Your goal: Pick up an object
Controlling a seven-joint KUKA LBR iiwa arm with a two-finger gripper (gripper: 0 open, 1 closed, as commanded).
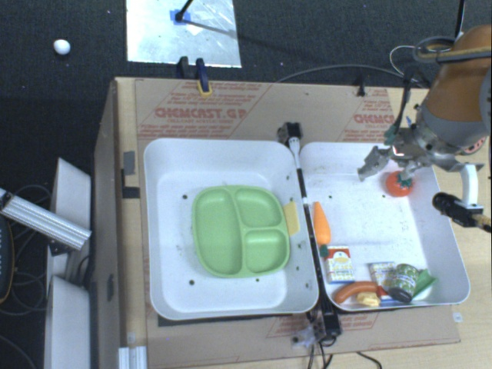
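**A:** Which step was in hand at that moment?

**B:** The reach, by my reading, with no grasp made. The hand [390, 167] hung over the far part of the right bin [361, 229], its two fingers spread apart: one grey fingertip [367, 167] pointed toward the bin's middle, the other came down just beside a small red-orange round object [398, 184] near the bin's far right wall. Nothing sat between the fingers, so it was released and carried nothing.

**A:** So that round thing was the target?

**B:** Most likely, as it was the nearest piece. Whether the finger touched it, I could not tell. The other candidates lay well apart from the hand: a carrot [320, 223] against the divider, a small printed box [339, 264] below it, and a cluster at the near edge, with a red sausage-like piece [355, 290] and a dark green packet [401, 280].

**A:** And the left bin?

**B:** It bore a green divided plate [240, 231] with a yellow piece [291, 218] just beside its right rim.

**A:** What did the next move call for?

**B:** Shifting toward the right wall until the round object stood between the fingers, lowering, then closing. The object looked low and rounded, so an off-centre pinch could squeeze it out sideways.
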